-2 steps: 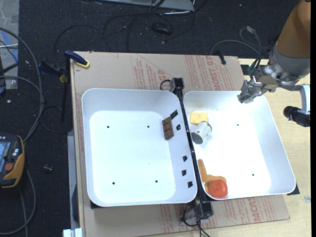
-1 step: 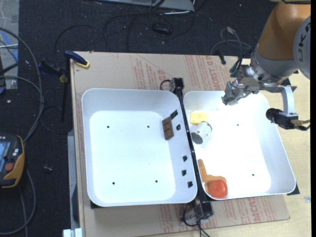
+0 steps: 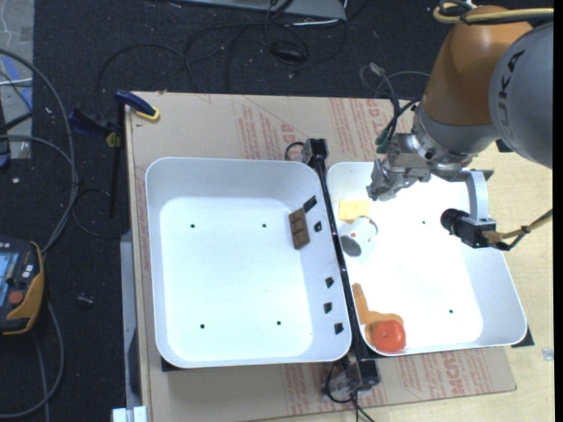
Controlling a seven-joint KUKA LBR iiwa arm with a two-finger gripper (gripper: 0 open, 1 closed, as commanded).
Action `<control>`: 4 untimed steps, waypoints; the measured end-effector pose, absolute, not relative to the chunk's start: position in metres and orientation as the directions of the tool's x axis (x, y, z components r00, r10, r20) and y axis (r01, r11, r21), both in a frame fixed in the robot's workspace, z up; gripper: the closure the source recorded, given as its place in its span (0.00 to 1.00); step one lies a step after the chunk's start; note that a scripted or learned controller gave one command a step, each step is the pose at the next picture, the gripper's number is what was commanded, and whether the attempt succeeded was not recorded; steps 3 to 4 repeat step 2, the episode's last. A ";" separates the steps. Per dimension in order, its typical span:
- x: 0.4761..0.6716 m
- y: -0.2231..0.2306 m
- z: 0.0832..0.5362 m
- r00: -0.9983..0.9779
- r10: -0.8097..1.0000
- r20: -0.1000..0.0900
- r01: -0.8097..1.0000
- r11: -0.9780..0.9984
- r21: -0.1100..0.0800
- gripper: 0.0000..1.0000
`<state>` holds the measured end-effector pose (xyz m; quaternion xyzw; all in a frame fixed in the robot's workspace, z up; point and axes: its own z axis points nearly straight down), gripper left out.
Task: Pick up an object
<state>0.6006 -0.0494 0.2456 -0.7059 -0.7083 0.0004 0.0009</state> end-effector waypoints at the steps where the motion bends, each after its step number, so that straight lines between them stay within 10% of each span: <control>1: 0.589 -0.001 0.233 -0.004 1.000 0.001 1.000 0.004 -0.001 1.00; 4: 0.571 0.050 0.222 -0.004 1.000 0.001 1.000 0.004 -0.001 1.00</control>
